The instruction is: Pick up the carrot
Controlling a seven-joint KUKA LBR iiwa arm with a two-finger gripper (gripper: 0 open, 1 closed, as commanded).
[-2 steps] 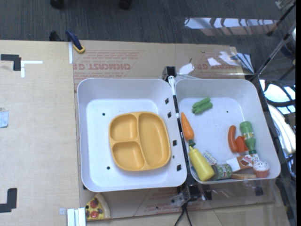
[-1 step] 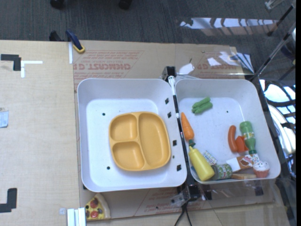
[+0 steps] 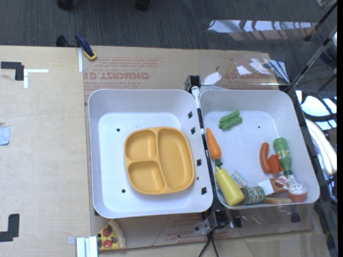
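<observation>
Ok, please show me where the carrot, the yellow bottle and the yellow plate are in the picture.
carrot (image 3: 213,144): camera view, middle of its orange body.
yellow bottle (image 3: 230,189): camera view, wide part of its body.
yellow plate (image 3: 174,155): camera view, floor of its large right compartment.

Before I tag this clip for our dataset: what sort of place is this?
Probably a robotics lab bench, not a kitchen: two white bins sit on cardboard, one holds toy food such as a carrot, and office chair wheels stand on grey carpet beyond.
</observation>
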